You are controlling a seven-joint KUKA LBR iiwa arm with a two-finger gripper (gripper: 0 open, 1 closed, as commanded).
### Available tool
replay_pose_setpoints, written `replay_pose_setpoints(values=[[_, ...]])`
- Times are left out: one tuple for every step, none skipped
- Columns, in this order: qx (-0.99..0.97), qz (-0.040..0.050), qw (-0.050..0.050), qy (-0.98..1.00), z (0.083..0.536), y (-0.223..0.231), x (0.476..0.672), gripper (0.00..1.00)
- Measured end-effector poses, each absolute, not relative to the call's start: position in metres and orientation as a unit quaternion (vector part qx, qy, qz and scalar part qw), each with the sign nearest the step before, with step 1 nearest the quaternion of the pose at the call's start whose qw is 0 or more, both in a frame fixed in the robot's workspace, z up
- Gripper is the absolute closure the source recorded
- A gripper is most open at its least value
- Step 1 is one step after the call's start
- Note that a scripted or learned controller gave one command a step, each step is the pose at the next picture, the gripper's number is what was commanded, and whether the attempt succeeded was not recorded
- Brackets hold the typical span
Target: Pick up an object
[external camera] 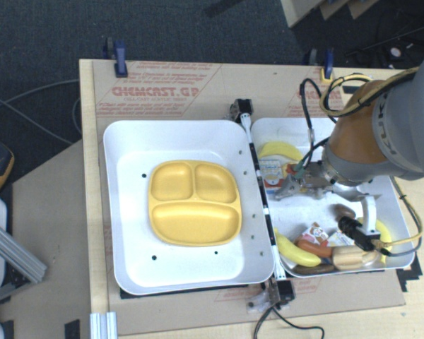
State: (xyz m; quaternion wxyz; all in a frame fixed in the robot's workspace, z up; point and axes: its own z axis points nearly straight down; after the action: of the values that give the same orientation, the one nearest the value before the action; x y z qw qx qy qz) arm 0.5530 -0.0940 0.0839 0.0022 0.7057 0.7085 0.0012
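arm (381,129) over right bin (403,189) — bananas (279,149) beside it.

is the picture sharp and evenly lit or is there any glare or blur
Camera view: light is soft and even, with no hard shadows; the left bin shows a mild white sheen but no blown-out glare; the yellow plate is crisp; the arm looks slightly soft at its edges, and the pile near the banana is too cluttered to read finely.
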Motion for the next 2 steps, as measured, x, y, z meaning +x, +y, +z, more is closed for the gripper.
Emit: replay_pose_setpoints(values=[[0.706, 0.0009, 0.002, 0.708, 0.085, -0.100, 0.604, 0.00], [0.707, 0.0008, 0.004, 0.707, 0.085, -0.147, 0.654, 0.00]])
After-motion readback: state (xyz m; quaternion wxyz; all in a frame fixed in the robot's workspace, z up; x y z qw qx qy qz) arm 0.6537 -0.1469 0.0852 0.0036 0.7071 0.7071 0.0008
